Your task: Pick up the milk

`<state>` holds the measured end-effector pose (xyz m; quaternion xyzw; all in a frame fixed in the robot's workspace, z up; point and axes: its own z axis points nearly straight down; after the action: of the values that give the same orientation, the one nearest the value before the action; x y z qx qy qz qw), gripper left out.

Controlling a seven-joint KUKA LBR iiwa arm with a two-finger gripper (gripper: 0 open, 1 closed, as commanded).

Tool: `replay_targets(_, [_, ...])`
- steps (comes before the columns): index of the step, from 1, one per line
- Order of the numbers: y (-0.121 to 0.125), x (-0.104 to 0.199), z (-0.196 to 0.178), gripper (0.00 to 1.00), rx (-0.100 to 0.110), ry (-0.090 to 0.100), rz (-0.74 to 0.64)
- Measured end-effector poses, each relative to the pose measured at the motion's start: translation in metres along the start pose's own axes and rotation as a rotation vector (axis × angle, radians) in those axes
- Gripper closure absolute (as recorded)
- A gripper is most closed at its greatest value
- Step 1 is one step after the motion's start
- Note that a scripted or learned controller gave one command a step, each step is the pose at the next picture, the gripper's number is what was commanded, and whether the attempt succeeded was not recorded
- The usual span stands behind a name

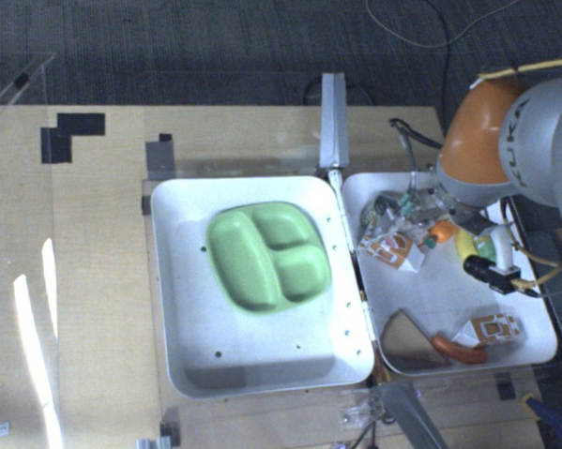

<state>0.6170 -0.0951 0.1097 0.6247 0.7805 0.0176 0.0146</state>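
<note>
Two small white cartons with brown-orange print lie in the right bin (541, 341). One carton (391, 250) is at the upper left of the bin, and the other (496, 328) is near the front right corner. Either could be the milk. My gripper (401, 206) hangs low over the back left of the right bin, just above and behind the upper-left carton. Clutter around the gripper hides whether it touches anything. The grey arm with its orange band (472, 143) reaches in from the right.
A green divided tray (269, 255) lies in the left bin (190, 364). In the right bin, a red sausage (460, 351) lies at the front, and small orange (441, 230), yellow (464, 245) and green (485, 248) items sit mid-bin.
</note>
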Motion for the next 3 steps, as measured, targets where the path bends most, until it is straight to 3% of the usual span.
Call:
replay_targets(1, [-0.007,0.006,-0.001,0.0,-0.019,-0.018,-0.021])
replay_targets(2, [0.005,-0.001,0.0,0.0,0.001,-0.004,-0.079])
replay_targets(3, [0.012,0.0,-0.014,1.0,-0.015,-0.007,-0.082])
